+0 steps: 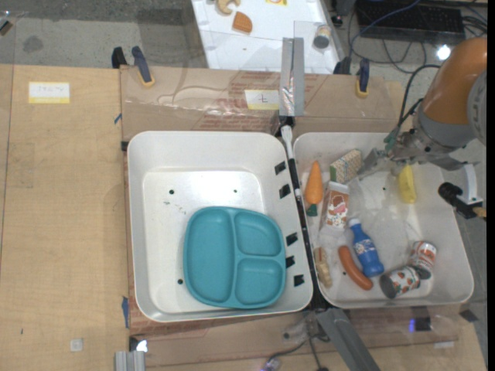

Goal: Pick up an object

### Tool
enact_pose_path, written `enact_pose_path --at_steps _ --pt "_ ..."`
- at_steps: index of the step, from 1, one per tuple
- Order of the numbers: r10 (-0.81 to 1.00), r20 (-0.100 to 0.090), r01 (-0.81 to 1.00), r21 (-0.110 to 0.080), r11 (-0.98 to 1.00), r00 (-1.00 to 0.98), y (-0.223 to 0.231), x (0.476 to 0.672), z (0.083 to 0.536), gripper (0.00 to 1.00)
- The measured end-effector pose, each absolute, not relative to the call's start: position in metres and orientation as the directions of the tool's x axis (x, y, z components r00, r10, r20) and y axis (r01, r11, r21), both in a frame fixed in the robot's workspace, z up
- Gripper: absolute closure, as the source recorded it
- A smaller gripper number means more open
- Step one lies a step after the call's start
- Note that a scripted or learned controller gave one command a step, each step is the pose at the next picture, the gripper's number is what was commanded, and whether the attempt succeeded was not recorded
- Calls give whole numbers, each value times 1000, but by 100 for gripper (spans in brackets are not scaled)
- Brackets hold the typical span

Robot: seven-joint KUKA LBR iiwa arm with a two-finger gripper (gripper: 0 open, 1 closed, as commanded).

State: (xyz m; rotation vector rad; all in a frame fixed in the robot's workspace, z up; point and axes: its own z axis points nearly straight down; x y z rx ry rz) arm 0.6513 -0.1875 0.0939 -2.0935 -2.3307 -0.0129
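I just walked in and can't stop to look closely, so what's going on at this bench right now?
A grey and orange robot arm reaches in from the right over the right bin, which holds toy food: a carrot, a blue bottle, a sausage, cans and a yellow item. Its gripper hangs over the bin's far end, near the yellow item, with nothing visibly held. The left bin holds a teal tray.
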Motion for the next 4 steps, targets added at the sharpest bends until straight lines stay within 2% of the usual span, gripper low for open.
enact_pose_path --at_steps 1,2,3,4 --pt "992 4 992 1 127 -127 -193 659 93 0" --pt "1000 0 1000 2 20 -20 -159 615 93 0" --pt "1000 -1 1000 6 14 -14 -162 615 104 100" --pt "997 -1 997 3 -75 75 -118 635 202 100"
